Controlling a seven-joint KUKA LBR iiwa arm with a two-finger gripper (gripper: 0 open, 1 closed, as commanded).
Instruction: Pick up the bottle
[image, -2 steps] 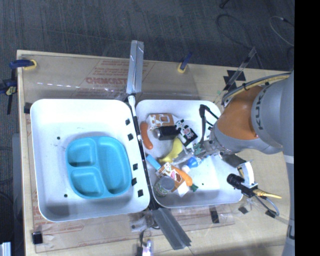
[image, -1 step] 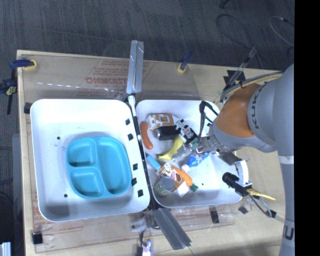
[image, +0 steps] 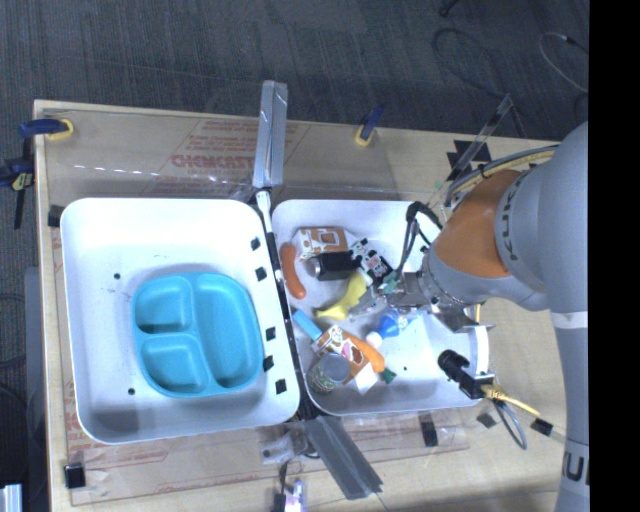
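The bottle (image: 387, 325) looks like a small clear one with a blue cap, lying in the right bin (image: 440, 385) among clutter, right of centre. My gripper (image: 390, 291) reaches in from the right and hovers just above the bottle, next to a yellow banana (image: 348, 297). The grey arm with its orange band (image: 472, 245) covers the bin's right side. Part of the bottle is hidden under the gripper.
The right bin also holds a brown carton (image: 322, 240), a black cylinder (image: 333, 264), a red sausage (image: 292, 272), a carrot (image: 371, 351), a printed box (image: 343, 345) and a can (image: 328, 373). A blue divided tray (image: 195, 333) lies in the left bin (image: 90, 250).
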